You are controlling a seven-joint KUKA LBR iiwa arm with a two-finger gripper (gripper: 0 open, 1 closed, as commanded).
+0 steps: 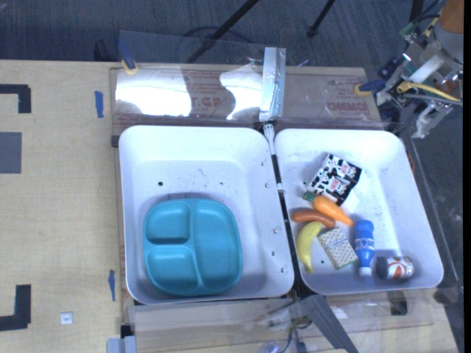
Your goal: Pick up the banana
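The robot arm's gripper hangs at the upper right, outside the far right corner of the right bin, amid a tangle of yellow and blue cables — whether it is spread or pressed together cannot be told from this angle, and nothing shows between its tips.

Below and to the left of it, well apart, the banana lies in the right bin near the bin's left wall, curving from the middle toward the near edge. An orange carrot lies just above the banana's upper end, its green tip pointing left. A black-and-white patterned carton rests tilted beyond the carrot. Just to the right of the banana sits a small speckled sponge-like block, then a blue bottle with a white cap, and a small can on its side near the bin's near right corner.

The left bin holds a teal divided plate with three compartments — set toward the near side. Both bins sit side by side on a light wooden bench.
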